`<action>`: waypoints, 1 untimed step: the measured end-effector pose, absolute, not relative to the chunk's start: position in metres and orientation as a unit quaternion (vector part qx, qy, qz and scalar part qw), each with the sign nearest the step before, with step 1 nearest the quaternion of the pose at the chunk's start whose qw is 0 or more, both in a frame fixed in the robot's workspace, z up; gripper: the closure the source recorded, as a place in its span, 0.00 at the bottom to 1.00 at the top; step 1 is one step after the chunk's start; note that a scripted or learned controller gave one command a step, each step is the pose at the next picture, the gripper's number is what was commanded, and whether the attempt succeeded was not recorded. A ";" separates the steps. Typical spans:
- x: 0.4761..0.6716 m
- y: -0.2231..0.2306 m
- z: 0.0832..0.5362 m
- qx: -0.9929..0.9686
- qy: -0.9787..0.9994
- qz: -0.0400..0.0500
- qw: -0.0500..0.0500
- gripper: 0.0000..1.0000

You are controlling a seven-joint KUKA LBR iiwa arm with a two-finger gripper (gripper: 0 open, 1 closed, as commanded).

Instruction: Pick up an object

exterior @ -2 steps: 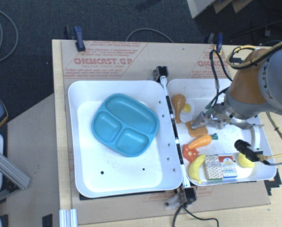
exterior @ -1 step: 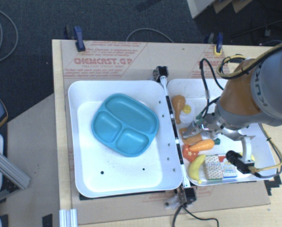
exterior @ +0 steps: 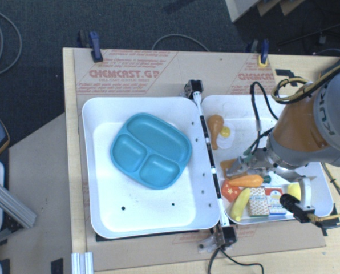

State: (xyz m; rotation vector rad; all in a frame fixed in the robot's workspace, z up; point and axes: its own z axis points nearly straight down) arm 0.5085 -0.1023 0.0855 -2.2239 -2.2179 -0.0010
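Nearest to me, along the front edge of the right bin (exterior: 324, 201), I see a small cluster of toy food: a yellow banana (exterior: 240, 204) lying at a slant, a little printed carton (exterior: 258, 202) just beside it on its right, and a red strawberry-like piece (exterior: 230, 191) touching the banana's upper end. A yellow block (exterior: 294, 190) sits further right, near the dark hardware at the end of the arm.

Just behind that cluster lies an orange carrot (exterior: 247, 181), roughly level across the bin. The gripper (exterior: 242, 164) hangs right above it, low in the bin, close to the divider between the two bins. Whether the claw is spread or pinched I cannot tell (the wrist and cabling cover it from this slant), and I see nothing plainly caught between its tips.

The arm (exterior: 307, 127) reaches in from the right, its orange band sitting over the middle of the right bin, with black cables looping above it.

Further back in the same bin, a tan pear-shaped piece (exterior: 215, 125) rests against the left wall, and a small yellow item (exterior: 225, 133) lies just beside it.

In the left bin (exterior: 101, 210), a blue divided plate (exterior: 151, 150) with three compartments lies towards the back half, well apart from the gripper.

Beyond both bins, the brown board (exterior: 124, 73) carries red lettering, with blue clamps (exterior: 94, 41) at its far edge.
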 end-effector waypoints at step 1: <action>0.635 -0.119 0.114 -0.705 -0.709 -0.004 -0.007 0.00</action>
